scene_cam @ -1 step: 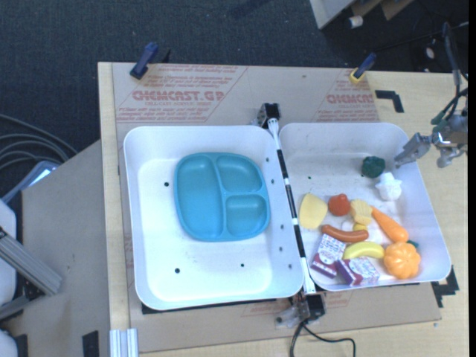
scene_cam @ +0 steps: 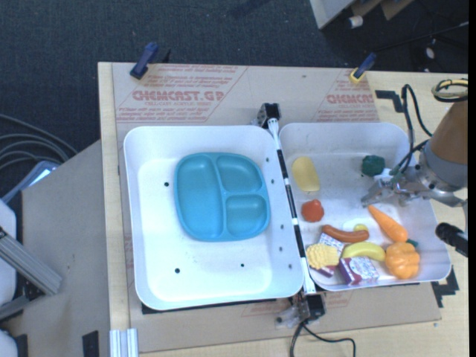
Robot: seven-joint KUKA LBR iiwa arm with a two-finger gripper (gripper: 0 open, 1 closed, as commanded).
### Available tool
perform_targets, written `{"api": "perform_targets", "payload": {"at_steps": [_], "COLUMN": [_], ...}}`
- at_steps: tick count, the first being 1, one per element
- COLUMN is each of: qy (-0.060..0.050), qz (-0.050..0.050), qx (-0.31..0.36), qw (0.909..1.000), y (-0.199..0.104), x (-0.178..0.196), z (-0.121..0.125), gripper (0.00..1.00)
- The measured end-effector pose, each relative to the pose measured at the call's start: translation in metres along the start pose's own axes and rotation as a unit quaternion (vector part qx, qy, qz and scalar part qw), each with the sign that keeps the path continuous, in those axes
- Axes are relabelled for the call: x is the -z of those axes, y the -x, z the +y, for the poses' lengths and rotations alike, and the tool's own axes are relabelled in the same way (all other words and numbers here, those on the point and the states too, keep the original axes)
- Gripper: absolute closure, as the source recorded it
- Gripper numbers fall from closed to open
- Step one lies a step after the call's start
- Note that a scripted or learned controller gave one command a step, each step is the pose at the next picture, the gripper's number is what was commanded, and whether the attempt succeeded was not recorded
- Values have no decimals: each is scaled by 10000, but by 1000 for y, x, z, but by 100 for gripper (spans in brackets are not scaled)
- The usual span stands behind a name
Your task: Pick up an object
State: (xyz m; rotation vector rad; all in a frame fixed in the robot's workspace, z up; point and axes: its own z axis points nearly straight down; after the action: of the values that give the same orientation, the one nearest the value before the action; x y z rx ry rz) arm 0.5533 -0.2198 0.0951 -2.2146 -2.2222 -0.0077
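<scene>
Right bin (scene_cam: pixel 349 134) holds all the toy food. The carrot (scene_cam: pixel 388 223) lies diagonally near the bin's right wall, just below the gripper (scene_cam: pixel 381 193), which sits low over the bin floor. No object is visible between the gripper and the floor; whether it is open or closed cannot be told at this angle.

Green piece (scene_cam: pixel 372 164) sits just above-left of the gripper, apart from it. Yellow lemon (scene_cam: pixel 305 173) is at the bin's left side, red tomato (scene_cam: pixel 312 211) below it. Front cluster: sausage (scene_cam: pixel 344 234), corn (scene_cam: pixel 321 256), banana (scene_cam: pixel 362 251), a purple-and-white packet (scene_cam: pixel 359 271), orange pepper (scene_cam: pixel 402 259), all touching or nearly so.

The arm (scene_cam: pixel 450 143) enters from the right, over the bin's right rim.

Left bin (scene_cam: pixel 149 274) carries a blue divided plate (scene_cam: pixel 221 195), three compartments, lying flat near the centre.
</scene>
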Motion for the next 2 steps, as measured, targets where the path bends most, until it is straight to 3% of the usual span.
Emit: {"api": "perform_targets", "payload": {"at_steps": [1,2], "qy": [5,5], "qz": [-25,-35], "qx": [-6,-14], "qw": [10000,10000], "y": [2,-70], "x": [10,11], "z": [0,43], "gripper": [100,100]}}
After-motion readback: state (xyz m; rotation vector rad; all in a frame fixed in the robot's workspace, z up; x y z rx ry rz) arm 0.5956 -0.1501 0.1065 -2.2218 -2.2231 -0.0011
